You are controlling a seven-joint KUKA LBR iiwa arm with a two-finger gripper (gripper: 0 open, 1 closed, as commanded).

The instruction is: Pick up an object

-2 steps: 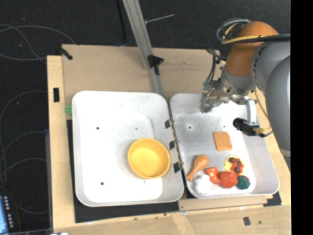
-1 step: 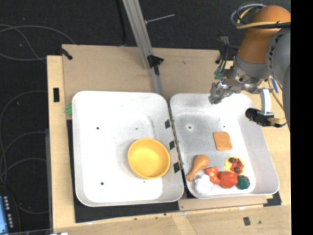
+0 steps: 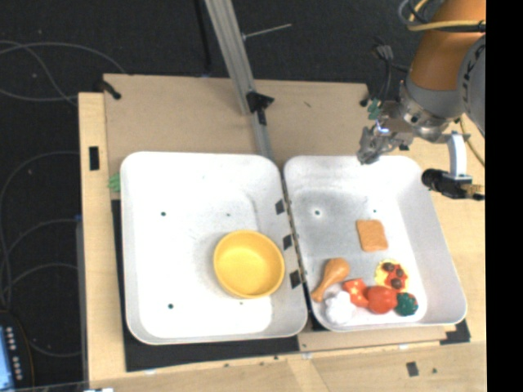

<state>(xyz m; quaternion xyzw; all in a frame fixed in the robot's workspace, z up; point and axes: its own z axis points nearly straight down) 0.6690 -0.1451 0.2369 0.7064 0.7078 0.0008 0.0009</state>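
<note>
Grey gripper (image 3: pixel 374 149), jaw state indiscernible, hovers upper right, pre-grasp; next it must descend toward the cracker (image 3: pixel 372 235).

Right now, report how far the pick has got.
Nothing looks picked yet. The gripper hangs above the far rim of the right bin, with no object seen between its fingers. The toy food sits in that bin's near part: cracker, drumstick, tomato. The yellow bowl rests in the left bin. Descent, grasp and lift remain.
</note>
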